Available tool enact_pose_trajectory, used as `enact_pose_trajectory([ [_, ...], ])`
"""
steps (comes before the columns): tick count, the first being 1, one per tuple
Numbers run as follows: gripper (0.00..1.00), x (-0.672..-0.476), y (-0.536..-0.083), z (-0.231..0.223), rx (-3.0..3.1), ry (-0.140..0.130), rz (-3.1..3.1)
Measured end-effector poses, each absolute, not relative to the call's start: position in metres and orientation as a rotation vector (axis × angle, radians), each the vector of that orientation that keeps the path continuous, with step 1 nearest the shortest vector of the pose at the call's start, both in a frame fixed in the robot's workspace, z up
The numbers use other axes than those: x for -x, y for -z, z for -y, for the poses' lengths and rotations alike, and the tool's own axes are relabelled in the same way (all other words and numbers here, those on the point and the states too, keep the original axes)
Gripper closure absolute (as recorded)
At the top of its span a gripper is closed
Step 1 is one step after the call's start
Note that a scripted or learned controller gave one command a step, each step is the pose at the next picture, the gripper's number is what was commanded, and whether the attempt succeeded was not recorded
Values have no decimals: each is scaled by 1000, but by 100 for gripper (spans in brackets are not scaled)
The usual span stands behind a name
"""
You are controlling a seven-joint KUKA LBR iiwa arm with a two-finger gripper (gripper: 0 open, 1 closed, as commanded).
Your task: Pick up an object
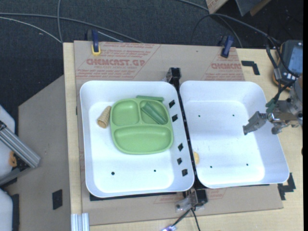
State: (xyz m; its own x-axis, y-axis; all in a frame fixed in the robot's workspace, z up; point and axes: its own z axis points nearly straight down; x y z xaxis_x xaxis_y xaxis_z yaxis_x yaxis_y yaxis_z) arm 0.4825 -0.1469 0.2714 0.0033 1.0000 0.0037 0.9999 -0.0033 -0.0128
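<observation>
Bench front edge (144,215): nearest the camera we see the brown board's lower lip, with a small metal clamp (192,201) at the seam where the two bins meet.

Left bin (96,177): we find every graspable thing here, gathered in its upper half.

Right bin (231,143): we see the gripper hanging over its right side; a tiny yellowish scrap (196,158) sits at the seam by its left wall, too small for us to name.

Green divided plate (142,126): we take this as the largest candidate; it lies flat, its long compartment along the near side.

Green tool in the plate (155,110): we see a long green piece resting in the upper right compartment, its long axis slanting from upper left to lower right; what it is we cannot tell.

Ice cream cone toy (103,117): we see it just beside the plate's left rim, narrow end toward the far wall.

Gripper (252,125): we see it pointing left from the wrist; whether it is wide or narrow we cannot tell, and we see nothing in it.

Key relation: we judge all objects lie well to the gripper's left, across the central divider (179,124).

In the way: we reckon the two adjoining bin walls must be cleared, and the plate's flat rim offers a poor hold.
</observation>
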Motion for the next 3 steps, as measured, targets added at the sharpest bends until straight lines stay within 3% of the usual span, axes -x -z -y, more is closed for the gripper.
enact_pose_trajectory([
  [1,0,-485,-277,147,2220,0,2221],
  [2,0,-489,-215,147,2216,-5,2216],
  [3,0,-479,-165,151,2217,-5,2215],
])
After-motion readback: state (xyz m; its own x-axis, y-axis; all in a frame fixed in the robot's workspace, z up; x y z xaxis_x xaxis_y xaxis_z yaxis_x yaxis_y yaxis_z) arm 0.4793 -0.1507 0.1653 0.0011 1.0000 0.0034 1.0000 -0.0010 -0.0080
